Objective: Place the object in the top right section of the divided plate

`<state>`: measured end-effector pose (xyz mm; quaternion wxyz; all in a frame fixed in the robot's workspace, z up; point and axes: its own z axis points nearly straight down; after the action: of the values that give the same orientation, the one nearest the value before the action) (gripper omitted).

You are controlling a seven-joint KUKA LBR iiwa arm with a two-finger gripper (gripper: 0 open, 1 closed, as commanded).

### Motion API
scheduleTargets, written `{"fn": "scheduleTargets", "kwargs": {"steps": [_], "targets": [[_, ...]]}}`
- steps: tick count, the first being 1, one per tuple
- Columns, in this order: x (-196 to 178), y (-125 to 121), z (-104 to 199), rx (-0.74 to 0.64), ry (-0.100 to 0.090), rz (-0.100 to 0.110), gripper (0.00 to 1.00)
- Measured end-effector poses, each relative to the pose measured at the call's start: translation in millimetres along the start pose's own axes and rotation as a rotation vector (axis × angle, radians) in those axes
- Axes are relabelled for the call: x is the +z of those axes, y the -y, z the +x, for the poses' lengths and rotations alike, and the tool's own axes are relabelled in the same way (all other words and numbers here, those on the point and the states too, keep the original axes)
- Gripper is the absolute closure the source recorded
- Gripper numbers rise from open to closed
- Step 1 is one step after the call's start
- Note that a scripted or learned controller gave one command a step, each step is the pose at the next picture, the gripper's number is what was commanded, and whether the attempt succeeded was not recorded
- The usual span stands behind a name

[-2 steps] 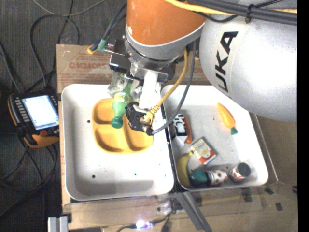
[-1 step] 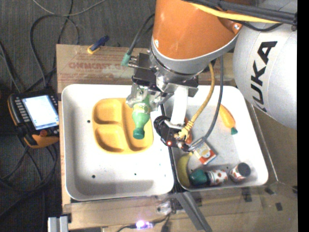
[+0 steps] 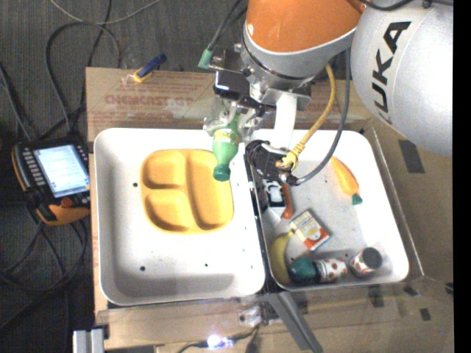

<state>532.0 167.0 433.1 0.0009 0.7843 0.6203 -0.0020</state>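
Note:
A yellow divided plate [image 3: 171, 195] lies in the left white bin [image 3: 125, 263], with two small sections on its left and one long section on its right. My gripper [image 3: 232, 123] hangs over the plate's upper right corner, shut on a green plastic bottle [image 3: 224, 150]. The bottle points downward, its dark green cap [image 3: 221, 173] just above the plate's right section near the rim. The arm's orange band and wrist hide the upper part of the gripper.
The right bin [image 3: 383, 190] holds an orange carrot [image 3: 344, 176], a small carton [image 3: 310, 230], a banana [image 3: 278, 250], a dark bottle [image 3: 316, 269], a can [image 3: 366, 259]. Cables [image 3: 294, 157] dangle over the bins' shared wall. A pendant [image 3: 55, 169] lies left of the bench.

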Motion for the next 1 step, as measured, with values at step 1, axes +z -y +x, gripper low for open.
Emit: {"fn": "scheduleTargets", "kwargs": {"steps": [1], "targets": [[-0.1,43.7,-24.8,0.055,-0.001,0.001,1.0]]}}
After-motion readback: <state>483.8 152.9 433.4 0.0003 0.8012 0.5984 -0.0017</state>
